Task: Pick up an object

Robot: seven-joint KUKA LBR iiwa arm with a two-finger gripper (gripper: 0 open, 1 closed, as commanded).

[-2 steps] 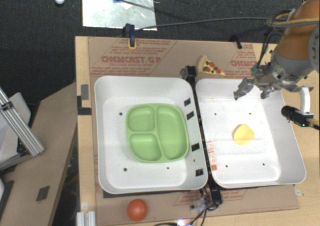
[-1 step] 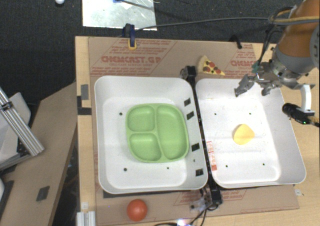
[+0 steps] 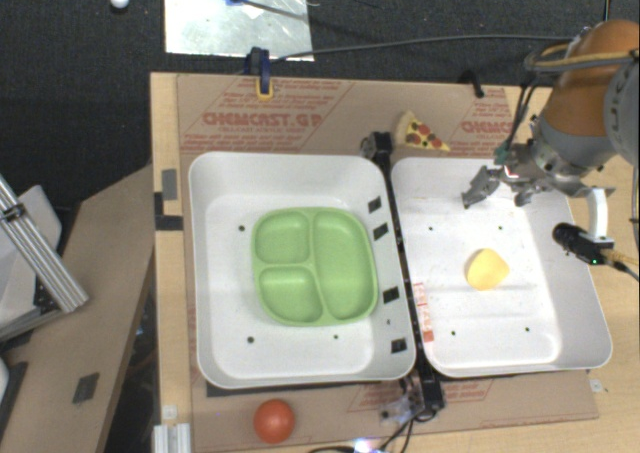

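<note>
A yellow rounded object (image 3: 487,268) lies in the right bin (image 3: 560,341), near its middle. My gripper (image 3: 500,191) hangs over the far part of that bin, above and behind the yellow object and apart from it. Its fingers (image 3: 479,188) are spread open with nothing between them. A green divided plate (image 3: 315,266) rests in the left bin (image 3: 230,191).
A toy pizza slice (image 3: 422,133) lies on the cardboard behind the bins. An orange-red ball (image 3: 274,420) sits on the bench in front of the left bin. A blue and yellow clamp (image 3: 261,71) grips the board's far edge. A black divider (image 3: 395,241) runs between the bins.
</note>
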